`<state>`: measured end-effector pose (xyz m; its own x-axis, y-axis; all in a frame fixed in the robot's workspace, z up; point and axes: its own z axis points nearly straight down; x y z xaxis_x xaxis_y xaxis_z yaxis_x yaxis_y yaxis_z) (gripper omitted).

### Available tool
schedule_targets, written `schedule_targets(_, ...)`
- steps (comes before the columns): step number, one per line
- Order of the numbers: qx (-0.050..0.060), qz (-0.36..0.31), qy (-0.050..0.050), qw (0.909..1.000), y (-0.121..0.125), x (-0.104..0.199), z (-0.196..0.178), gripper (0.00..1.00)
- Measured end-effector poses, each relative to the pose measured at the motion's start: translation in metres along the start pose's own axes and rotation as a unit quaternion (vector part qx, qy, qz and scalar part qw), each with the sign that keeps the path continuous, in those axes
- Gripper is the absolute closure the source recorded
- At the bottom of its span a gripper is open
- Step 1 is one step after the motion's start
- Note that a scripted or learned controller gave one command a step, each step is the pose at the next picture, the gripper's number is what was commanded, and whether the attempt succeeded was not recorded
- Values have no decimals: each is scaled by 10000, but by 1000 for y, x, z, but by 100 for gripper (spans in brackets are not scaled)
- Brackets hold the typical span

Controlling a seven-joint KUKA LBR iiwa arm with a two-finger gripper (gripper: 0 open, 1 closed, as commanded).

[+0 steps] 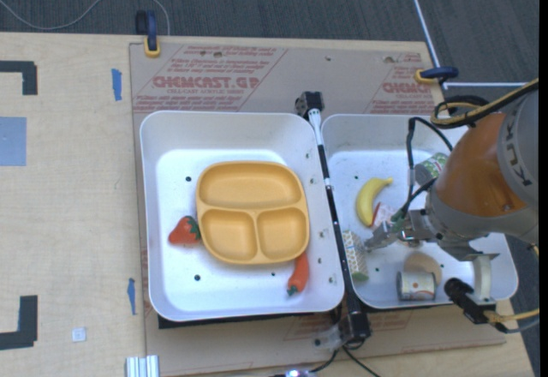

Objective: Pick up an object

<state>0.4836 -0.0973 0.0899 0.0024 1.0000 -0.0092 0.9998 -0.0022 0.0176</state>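
A yellow banana [373, 198] lies in the right bin [360, 137], near its middle. My gripper [378, 237] hangs just below the banana, pointing left over the bin floor, with nothing visibly held. A tan and white cup-like object [416, 283] lies on its side at the bin's front, just right of the gripper. A patterned strip [353, 254] rests along the bin's left wall. A green object [431, 166] peeks out from behind the arm at the back.
The left bin [163, 195] holds a yellow divided plate [253, 211], a red strawberry [182, 231] at its left and an orange-red carrot-like piece [297, 276] at its front right. The arm's orange band [484, 174] covers the right bin's right side.
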Motion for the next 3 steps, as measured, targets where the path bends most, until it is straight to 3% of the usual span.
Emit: schedule_targets(3, 3, -10, 14, 10000, 0, -1, 0, 0)
